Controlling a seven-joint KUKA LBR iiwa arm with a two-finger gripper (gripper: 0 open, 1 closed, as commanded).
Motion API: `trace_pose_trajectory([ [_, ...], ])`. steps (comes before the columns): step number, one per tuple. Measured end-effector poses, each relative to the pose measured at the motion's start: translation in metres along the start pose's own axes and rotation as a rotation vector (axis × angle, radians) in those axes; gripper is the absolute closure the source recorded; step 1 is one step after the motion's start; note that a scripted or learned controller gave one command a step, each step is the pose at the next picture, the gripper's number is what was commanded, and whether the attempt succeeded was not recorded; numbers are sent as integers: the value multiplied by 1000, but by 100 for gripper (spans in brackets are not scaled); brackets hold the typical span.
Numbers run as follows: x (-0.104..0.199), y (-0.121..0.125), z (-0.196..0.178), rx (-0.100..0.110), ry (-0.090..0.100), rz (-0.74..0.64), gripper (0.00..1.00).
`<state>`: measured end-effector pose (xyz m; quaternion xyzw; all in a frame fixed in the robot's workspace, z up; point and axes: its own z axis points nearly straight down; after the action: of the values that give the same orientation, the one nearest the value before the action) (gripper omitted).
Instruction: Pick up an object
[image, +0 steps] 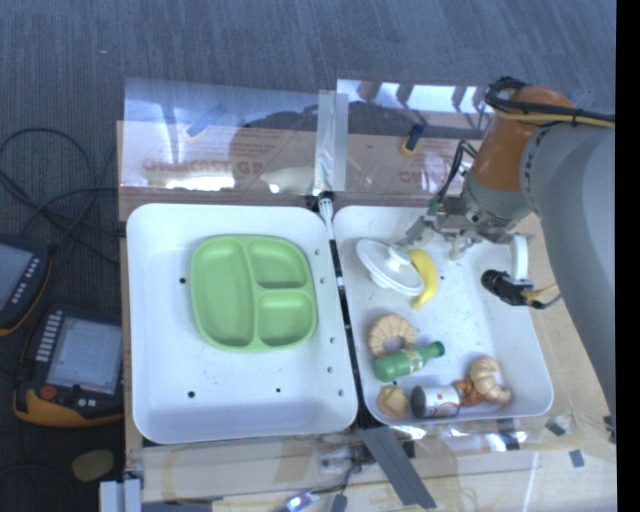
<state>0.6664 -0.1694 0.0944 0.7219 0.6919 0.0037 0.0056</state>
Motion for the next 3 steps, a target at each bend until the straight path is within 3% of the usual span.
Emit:
trace_pose_trajectory([
  [1,-11,1,0,-2,4,48,0],
  [2,-31,8,-1,12,11,-73,0],
  [3,-26,6,0,6,-3,-113,0],
])
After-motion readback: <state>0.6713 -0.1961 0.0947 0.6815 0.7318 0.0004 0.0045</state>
